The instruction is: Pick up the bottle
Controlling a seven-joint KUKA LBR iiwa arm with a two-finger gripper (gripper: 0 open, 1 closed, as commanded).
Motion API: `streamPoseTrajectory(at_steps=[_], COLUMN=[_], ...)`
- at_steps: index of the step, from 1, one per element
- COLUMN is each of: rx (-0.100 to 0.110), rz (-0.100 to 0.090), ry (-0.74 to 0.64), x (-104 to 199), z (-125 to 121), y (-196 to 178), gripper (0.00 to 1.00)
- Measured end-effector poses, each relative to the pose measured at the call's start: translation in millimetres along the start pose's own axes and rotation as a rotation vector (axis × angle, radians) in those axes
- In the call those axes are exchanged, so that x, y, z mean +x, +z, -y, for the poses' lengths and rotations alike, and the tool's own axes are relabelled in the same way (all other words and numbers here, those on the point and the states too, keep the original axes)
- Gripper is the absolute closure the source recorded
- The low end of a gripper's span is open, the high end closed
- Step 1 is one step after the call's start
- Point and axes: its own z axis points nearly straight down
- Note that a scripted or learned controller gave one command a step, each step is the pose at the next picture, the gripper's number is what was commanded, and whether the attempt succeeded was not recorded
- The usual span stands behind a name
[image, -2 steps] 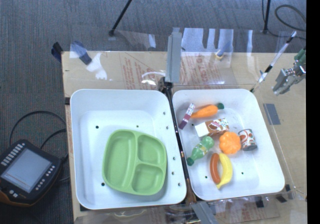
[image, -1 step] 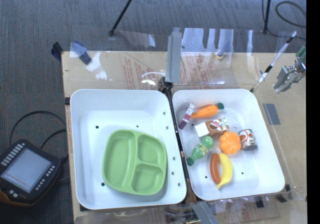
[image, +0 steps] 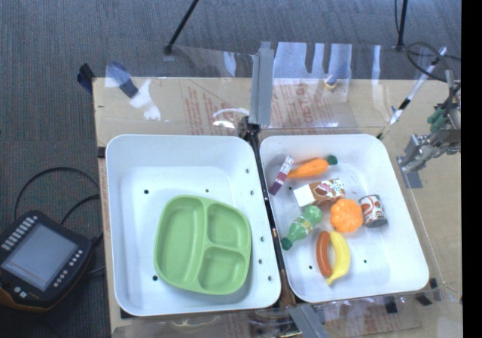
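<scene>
A green divided plate [image: 203,254] lay in the left bin [image: 135,156]. In the right bin [image: 392,254], a banana [image: 340,256] lay nearest, then the green bottle [image: 301,226] on its side beside an orange [image: 346,215] and a can [image: 372,210], a carrot [image: 310,168] beyond. The pincer [image: 423,150] hovered past the bin's right rim; its state could not be told.
</scene>
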Motion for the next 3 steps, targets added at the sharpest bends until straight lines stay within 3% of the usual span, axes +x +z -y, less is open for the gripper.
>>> streamPoseTrajectory(at_steps=[1, 2, 3], rx=[-0.003, -0.002, -0.005], rz=[0.001, 0.001, 0.002], ry=[-0.092, -0.209, -0.444], x=[-55, -85, -90], z=[35, -65, -132], y=[-38, -38, -39], gripper=[1.0, 1.0, 1.0])
